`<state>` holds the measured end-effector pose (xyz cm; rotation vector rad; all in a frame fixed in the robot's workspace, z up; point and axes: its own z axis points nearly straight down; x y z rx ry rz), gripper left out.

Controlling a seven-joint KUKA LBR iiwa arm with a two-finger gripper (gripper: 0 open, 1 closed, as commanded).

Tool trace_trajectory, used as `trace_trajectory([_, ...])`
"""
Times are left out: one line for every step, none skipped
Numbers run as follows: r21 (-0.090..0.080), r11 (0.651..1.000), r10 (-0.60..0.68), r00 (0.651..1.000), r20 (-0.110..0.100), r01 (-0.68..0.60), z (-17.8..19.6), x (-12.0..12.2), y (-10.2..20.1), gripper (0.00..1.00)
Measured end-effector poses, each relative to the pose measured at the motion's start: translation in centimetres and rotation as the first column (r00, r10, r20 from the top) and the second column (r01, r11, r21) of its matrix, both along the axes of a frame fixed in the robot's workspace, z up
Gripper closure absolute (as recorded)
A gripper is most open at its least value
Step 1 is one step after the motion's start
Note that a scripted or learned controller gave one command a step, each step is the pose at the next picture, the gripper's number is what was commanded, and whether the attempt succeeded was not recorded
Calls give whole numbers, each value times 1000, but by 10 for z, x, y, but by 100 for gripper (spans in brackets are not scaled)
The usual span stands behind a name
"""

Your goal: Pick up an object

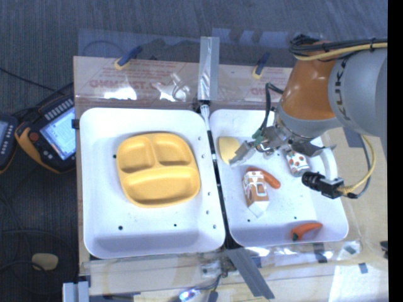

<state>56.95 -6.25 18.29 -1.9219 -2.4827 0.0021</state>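
Seen from above, two white bins sit side by side. The left bin (94, 231) holds a yellow divided plate (157, 168). Over the right bin (337, 228), the gripper (247, 148) hangs with fingers spread, pinching nothing — beside a pale yellow piece (227, 146). Nearby lie a small carton (255, 189) and, well apart, a carrot (305, 230).

Legible markings:
- Arm (352, 87): dark capital letters on the grey casing beside the orange band, running vertically; "KU" is clear and probably the start of "KUKA", the rest cut off at the frame edge.
- Cardboard sheet (145, 80) behind the bins: faint reddish printing under clear film, too blurred to read.
- Handheld pendant (53, 134): lit screen, contents illegible.
- Small carton (255, 190): brown-and-white pattern, no readable text.
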Motion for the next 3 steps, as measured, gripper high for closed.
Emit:
trace_trajectory([0, 972, -235, 972, 0, 235, -83, -35, -48, 0])
trace_trajectory([3, 972, -233, 972, -4, 233, -76, -35, -46, 100])
trace_trajectory([-4, 943, -332, 943, 1, 332, 71, -2, 15, 100])
